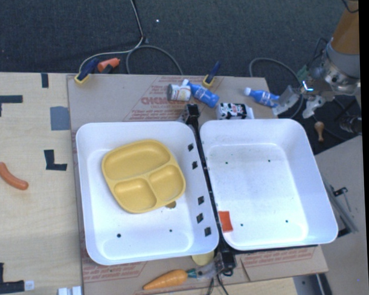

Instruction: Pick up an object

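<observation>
Yellow divided plate (144, 175) lying flat in left bin (97, 237), only sizeable pick candidate. Still at approach step: gripper (303, 91) parked beyond right bin (319, 187), finger state impossible to tell. Next: travel left, descend onto plate rim.

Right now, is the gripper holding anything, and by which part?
Cannot be told. The gripper sits at the far right beyond the bins, beside a blue bottle lying on the bench; whether it grips the bottle is unclear.
</observation>
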Motion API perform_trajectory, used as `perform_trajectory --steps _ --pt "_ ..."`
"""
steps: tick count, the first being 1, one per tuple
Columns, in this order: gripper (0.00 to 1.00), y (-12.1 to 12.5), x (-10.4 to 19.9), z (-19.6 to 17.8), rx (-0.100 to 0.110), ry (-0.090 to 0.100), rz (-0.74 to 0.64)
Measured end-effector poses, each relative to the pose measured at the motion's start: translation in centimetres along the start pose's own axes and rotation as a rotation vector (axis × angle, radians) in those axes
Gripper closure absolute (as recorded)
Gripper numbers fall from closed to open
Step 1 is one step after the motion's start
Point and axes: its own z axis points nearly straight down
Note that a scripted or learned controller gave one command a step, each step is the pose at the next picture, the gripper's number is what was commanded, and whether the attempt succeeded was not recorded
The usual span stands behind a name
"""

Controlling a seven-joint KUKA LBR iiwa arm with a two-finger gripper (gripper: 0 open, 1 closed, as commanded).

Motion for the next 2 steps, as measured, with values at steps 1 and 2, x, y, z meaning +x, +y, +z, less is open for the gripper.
perform_trajectory --steps 1,2 --pt "0.0 -2.3 9.3 11.6 0.01 0.004 -0.005" --pt "0.0 1.1 10.2 19.9 -0.002 -0.002 -0.002"
